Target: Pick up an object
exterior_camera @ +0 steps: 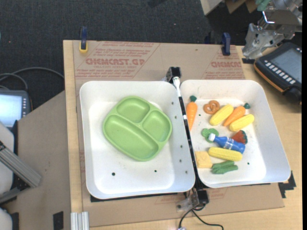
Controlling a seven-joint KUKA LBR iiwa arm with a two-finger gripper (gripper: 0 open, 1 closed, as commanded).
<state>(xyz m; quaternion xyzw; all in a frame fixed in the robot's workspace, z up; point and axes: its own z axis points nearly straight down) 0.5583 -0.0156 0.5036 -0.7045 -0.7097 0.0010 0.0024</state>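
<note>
Claw (266, 28) hangs at the far right corner, beyond the bins; how far open it is cannot be told. Nearer, the right bin (273, 164) holds toy foods (225, 138). The brown board (144, 63) beneath reads "CHEMCAST GP" in red. The left bin (96, 166) holds a green divided plate (137, 127).

Green divided plate (137, 127) centered in left bin (91, 166); toy foods (223, 133) clustered in right bin (273, 162) on tabletop (120, 56).

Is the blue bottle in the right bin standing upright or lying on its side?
Lying on its side. The blue bottle rests flat in the right bin, its white cap end pointing toward the left, between the strawberry and a corn cob.
</note>
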